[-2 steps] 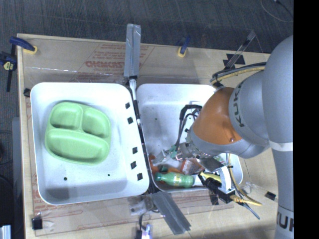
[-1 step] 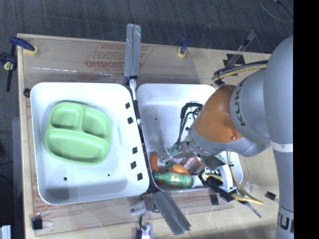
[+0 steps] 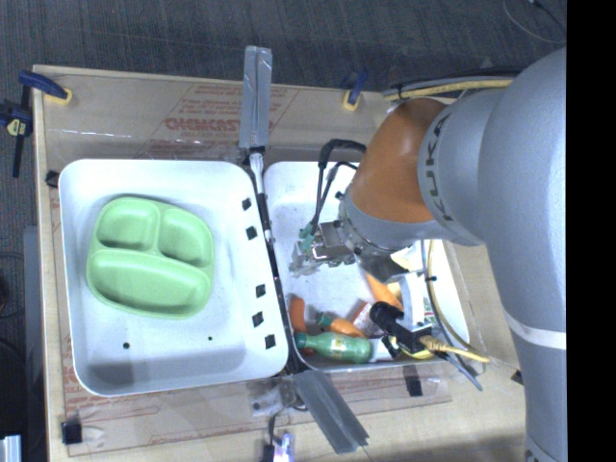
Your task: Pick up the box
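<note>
The gripper [image 3: 306,250] is lowered into the right bin [image 3: 289,186]; whether it is open or closed cannot be told. The box [image 3: 416,301] lies to its right, near the bin's right wall, beside the green bottle [image 3: 335,346].

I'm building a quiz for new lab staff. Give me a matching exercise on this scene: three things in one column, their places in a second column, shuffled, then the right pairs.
Things:
1. green divided tray
2. green bottle
3. blue clamp

Places:
A. at the bench's far left corner
B. in the left bin
C. at the near edge of the right bin

Pairs: 1-B, 2-C, 3-A
</note>
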Motion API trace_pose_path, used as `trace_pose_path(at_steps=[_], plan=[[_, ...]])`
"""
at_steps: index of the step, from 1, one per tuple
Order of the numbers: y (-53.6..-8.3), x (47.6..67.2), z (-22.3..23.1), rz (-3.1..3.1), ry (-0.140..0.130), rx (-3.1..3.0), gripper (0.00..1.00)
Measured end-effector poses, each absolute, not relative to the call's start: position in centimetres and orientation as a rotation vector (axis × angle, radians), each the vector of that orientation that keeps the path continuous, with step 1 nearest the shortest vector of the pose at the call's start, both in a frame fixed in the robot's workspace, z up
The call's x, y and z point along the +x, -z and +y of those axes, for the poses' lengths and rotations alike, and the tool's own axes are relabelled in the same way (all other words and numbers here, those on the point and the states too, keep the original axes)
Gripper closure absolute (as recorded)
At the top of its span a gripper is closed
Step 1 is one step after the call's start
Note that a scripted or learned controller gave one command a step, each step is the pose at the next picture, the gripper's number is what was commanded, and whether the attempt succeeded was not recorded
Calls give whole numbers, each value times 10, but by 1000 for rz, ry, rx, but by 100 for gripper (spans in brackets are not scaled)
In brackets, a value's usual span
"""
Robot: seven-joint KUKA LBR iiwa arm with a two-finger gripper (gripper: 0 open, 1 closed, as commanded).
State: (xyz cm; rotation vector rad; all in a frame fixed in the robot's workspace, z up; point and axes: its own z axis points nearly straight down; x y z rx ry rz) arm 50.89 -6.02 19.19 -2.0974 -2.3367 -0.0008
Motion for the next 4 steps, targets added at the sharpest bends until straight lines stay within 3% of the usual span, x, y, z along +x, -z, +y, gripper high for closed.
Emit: trace_pose_path(at_steps=[1,2,3,4], plan=[[-126,476,-139,-2423,-2,-1995,100],[-122,486,-101,-2018,-2,-2403,100],[-123,486,-104,-2014,-6,-2411,0],[-91,551,-115,-1938,-5,-2471,0]])
